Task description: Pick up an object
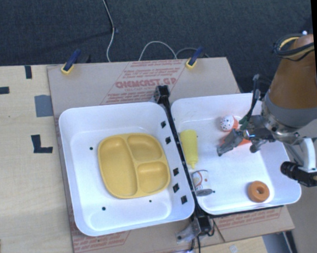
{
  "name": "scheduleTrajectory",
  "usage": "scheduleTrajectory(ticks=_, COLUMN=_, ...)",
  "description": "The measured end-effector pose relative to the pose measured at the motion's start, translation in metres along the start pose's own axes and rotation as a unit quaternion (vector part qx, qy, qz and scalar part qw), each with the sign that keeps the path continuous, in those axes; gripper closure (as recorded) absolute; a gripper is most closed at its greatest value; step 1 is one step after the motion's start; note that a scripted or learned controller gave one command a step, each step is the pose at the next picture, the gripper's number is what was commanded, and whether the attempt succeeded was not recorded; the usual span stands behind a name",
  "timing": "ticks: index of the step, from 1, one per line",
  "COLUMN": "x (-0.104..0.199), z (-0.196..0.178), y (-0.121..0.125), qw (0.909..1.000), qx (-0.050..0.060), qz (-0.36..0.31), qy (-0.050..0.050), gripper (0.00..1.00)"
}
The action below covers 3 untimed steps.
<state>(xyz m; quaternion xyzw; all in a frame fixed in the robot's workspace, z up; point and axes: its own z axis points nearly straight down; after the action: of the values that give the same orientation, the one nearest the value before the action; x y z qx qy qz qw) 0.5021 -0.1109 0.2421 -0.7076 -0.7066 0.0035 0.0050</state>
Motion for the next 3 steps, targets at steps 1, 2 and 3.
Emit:
scheduleTrajectory(ticks=1, x=0.000, z=-0.005, y=0.002, qw=1.0000, qx=-0.005, qz=-0.002, qy=-0.001, gripper=0.00)
scheduleTrajectory(ticks=2, x=0.006, z=0.055, y=0.009, qw=1.0000, qx=-0.002, qz=-0.001, qy=-0.001, gripper=0.00)
scheduleTrajectory(ticks=3, x=0.012, z=0.100, y=0.009, qw=1.0000, qx=-0.002, qz=-0.001, qy=0.000, gripper=0.00)
